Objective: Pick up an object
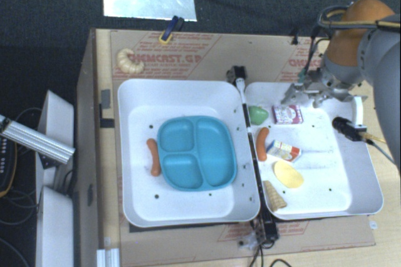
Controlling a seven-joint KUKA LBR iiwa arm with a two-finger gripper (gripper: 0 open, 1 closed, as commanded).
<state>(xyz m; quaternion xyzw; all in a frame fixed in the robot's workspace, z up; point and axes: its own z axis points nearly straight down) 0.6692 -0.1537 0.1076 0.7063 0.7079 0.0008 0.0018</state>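
My gripper (305,98) hangs open over the back of the right bin (351,187), just right of a pink and white carton (287,115), with nothing between its fingers. Also in this bin are a green rounded piece (257,114), an orange sausage (262,143), a small red and yellow box (285,150), a yellow oval piece (288,175) and a tan cone (274,195). The left bin (135,197) holds a blue divided plate (196,152) and a second orange sausage (153,157) to the plate's left.
The two bins meet at a raised divider (249,146). A cardboard sheet (207,52) lies under both bins, with a pale curled item (131,60) at its back left. The arm's grey and orange body (366,40) looms over the right bin's far corner.
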